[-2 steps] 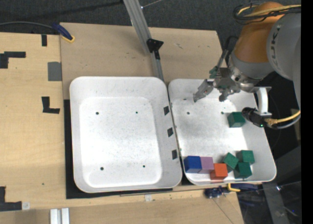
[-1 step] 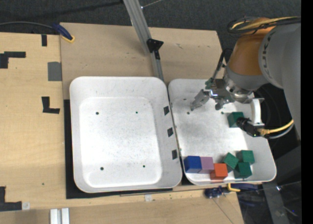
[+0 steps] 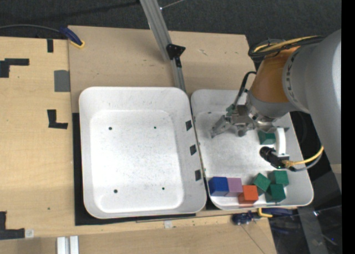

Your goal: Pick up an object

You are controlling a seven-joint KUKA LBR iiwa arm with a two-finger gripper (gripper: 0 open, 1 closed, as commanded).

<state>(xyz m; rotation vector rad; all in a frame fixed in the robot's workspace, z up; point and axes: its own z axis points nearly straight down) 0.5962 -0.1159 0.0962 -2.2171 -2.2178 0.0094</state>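
Note:
The right bin (image 3: 230, 158) holds several small blocks along its near edge: a blue one (image 3: 218, 185), a purple one (image 3: 234, 184), an orange one (image 3: 249, 193) and three green ones (image 3: 262, 181) (image 3: 280, 177) (image 3: 275, 192). Another green block (image 3: 267, 136) lies partly hidden beside the wrist. My gripper (image 3: 227, 131) hangs over the far half of the right bin, open, its fingers spread with only bare bin floor between them. It is well apart from the row of blocks.
The left bin (image 3: 83, 136) lies beside the right one, with a raised rim between them. A slanted metal post (image 3: 158, 20) crosses the bench behind the bins. A black and yellow cable (image 3: 280, 161) hangs from the arm over the right bin's right side.

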